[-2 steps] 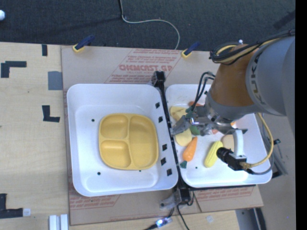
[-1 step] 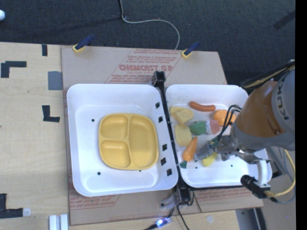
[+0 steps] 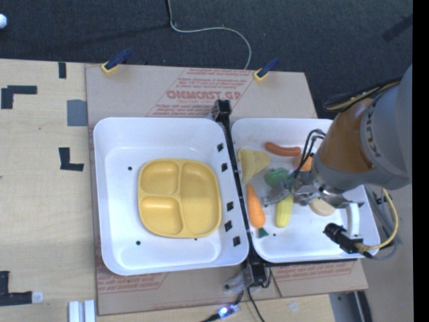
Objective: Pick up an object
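Smooth, glossy white plastic: both bins (image 3: 107, 180). Matt yellow plastic: divided plate (image 3: 179, 198). Brown corrugated cardboard, printed red: board (image 3: 201, 96) beneath. Glossy plastic: toy carrot (image 3: 255, 206), corn (image 3: 283, 212). Dark, matt carpet-like floor (image 3: 80, 12).

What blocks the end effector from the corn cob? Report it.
Nothing visible does. The end effector sits low in the right bin, directly above the corn cob; the carrot lies apart on the side toward the left bin.
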You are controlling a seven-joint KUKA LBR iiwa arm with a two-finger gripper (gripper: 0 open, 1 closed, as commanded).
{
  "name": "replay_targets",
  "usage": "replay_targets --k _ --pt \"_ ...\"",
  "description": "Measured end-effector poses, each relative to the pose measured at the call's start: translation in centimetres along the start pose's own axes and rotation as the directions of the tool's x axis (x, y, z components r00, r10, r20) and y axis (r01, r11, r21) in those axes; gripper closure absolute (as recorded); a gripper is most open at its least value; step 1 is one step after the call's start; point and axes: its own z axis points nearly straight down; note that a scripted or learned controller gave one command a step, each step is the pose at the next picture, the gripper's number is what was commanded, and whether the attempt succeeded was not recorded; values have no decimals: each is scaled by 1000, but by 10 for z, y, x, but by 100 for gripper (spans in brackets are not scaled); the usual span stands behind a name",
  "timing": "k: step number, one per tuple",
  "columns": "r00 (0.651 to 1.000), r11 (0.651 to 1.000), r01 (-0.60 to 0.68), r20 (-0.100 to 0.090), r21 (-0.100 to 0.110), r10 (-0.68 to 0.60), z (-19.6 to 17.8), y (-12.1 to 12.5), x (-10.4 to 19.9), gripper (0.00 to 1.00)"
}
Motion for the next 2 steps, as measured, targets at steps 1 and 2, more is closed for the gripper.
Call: replay_targets --k 1,2 --pt "1000 1000 0 -1 8 0 -8 -4 1 100" --pt "1000 1000 13 -6 -2 -13 -159 20 107 100"
